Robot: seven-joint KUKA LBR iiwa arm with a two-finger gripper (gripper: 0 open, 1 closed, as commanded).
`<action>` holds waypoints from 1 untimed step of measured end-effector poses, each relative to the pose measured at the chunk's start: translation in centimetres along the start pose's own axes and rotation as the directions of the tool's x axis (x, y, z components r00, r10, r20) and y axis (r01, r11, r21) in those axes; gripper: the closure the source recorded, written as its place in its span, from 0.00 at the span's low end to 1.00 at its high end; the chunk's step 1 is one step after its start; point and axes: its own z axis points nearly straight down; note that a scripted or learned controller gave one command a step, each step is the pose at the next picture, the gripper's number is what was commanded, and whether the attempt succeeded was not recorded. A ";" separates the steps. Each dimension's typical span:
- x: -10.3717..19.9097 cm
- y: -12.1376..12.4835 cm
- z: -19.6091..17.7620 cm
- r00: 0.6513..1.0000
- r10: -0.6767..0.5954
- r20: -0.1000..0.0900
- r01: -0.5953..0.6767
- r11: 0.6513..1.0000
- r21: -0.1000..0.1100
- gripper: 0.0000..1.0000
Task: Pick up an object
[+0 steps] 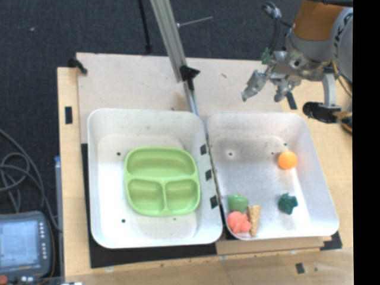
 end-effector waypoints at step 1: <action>0.0 0.0 0.0 1.000 -0.001 0.001 0.001 1.000 0.000 0.00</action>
